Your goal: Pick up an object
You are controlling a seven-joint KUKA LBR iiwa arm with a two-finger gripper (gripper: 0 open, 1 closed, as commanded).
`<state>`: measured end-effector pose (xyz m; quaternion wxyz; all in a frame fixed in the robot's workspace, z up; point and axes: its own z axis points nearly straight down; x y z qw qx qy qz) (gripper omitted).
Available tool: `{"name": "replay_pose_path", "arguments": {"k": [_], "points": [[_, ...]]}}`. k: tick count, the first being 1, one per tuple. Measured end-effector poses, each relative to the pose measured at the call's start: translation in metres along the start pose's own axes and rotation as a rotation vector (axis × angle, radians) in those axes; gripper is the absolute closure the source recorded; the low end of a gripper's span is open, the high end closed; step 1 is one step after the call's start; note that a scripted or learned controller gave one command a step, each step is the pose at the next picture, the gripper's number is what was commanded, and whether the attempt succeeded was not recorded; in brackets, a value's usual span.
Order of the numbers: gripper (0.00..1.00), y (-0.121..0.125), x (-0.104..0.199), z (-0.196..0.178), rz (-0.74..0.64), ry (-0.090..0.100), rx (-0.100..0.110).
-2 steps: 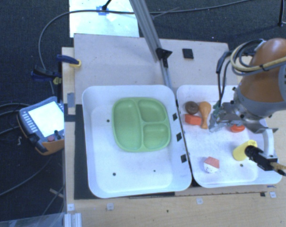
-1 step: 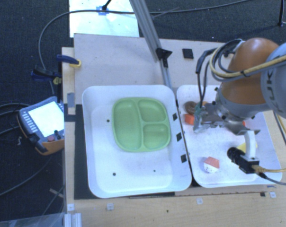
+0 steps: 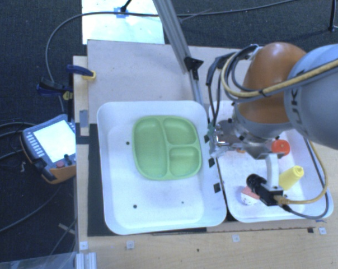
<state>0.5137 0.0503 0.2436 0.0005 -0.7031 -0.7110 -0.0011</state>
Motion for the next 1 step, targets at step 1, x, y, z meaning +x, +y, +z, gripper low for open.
{"name": "replay_pose_path", "arguments": {"k": [1], "points": [[1.00,-0.0092,0.0574,0.0167,0.001,-0.001,0.002]]}}
